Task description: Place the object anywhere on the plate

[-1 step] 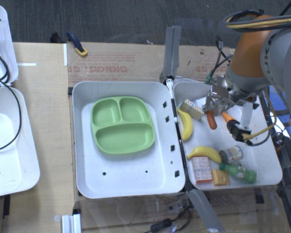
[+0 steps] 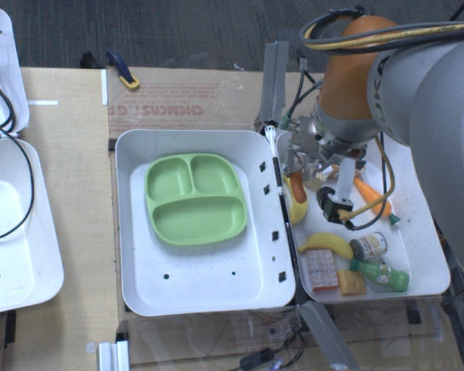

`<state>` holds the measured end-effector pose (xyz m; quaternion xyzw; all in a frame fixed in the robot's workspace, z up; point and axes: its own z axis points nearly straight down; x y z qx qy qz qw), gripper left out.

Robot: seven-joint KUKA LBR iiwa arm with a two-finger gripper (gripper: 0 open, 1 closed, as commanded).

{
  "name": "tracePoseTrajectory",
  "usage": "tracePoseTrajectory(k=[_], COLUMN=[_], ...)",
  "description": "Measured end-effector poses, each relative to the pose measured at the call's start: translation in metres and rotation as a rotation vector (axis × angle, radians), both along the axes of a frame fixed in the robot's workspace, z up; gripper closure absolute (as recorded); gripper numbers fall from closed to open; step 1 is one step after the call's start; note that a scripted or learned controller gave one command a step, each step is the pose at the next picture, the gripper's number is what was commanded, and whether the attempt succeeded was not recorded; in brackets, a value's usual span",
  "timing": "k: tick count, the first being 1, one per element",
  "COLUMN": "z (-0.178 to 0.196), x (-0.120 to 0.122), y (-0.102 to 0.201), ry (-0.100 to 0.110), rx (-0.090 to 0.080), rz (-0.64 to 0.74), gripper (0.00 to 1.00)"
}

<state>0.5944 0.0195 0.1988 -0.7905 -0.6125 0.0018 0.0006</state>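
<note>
A green three-compartment plate (image 2: 195,200) lies in the left white bin (image 2: 139,277) with nothing on it. My gripper (image 2: 311,167) is down in the right bin (image 2: 427,263), at its upper left corner, under the orange wrist band. It hangs just above and to the right of a toy hot dog (image 2: 297,194), a red sausage in a yellow bun lying against the bin's left wall. The wrist and its cables hide the fingers.
The right bin also holds a banana (image 2: 329,243), an orange carrot (image 2: 373,197), a small can (image 2: 369,246), a green bottle (image 2: 383,277), a red-and-white box (image 2: 322,270) and a yellow block (image 2: 351,283). A black cable loop (image 2: 332,205) hangs below the wrist.
</note>
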Motion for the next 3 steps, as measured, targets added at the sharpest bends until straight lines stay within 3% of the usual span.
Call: tracePoseTrajectory(k=[1, 2, 3], z=[-0.008, 0.013, 0.013], x=[0.037, 0.046, 0.046], y=[0.068, 0.152, 0.152], ry=[-0.001, -0.001, -0.001], rx=[0.000, 0.000, -0.001], rz=[0.225, 0.284, 0.284], gripper=[1.00, 1.00, 0.00])
